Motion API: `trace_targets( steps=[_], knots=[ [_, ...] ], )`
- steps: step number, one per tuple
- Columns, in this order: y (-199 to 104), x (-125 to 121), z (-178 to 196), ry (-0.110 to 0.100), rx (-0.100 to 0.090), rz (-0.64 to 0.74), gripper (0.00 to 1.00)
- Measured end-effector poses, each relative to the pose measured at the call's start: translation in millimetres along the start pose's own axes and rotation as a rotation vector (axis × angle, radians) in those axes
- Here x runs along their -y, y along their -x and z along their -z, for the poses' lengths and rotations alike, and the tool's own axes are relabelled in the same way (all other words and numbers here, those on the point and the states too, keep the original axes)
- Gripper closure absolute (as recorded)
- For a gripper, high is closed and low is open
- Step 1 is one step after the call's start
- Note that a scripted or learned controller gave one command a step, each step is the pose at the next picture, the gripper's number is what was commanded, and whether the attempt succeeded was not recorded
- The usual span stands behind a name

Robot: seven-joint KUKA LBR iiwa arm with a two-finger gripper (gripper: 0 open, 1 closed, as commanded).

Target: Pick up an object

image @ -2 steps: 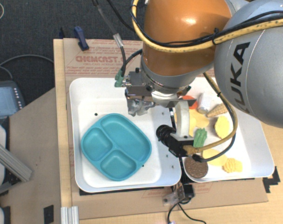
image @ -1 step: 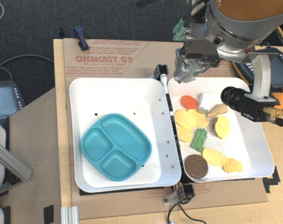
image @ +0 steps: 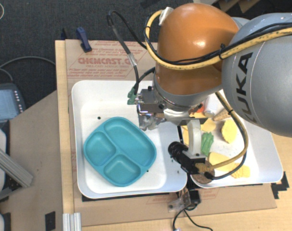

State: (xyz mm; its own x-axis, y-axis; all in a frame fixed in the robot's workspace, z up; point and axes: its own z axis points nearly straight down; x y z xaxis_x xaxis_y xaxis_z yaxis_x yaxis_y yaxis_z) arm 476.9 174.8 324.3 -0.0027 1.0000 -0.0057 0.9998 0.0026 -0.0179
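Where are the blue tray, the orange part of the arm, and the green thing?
Blue tray (image: 119,150), camera view: the ridge between its compartments.
Orange band (image: 194,37), camera view: its rounded top.
Green object (image: 206,142), camera view: its middle, in the right bin.

Brown bench (image: 69,143), two white bins (image: 83,129)

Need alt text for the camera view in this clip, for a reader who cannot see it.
A grey KUKA arm with a large orange band reaches in from the right, over the divide between two shallow white bins. The left bin holds a teal divided tray; the right bin holds a heap of small yellow, green and orange objects, partly hidden by the arm.
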Motion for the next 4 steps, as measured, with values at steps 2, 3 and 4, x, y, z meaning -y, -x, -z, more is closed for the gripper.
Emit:
trace_targets(
  steps=[2,3,4],
  knots=[
    [83,-123,-123,0.022,-0.004,-0.008,1.00],
    [13,-167,17,0.039,-0.011,0.004,1.00],
    [-28,-94,-22,0.010,-0.006,0.004,1.00]
  ],
)
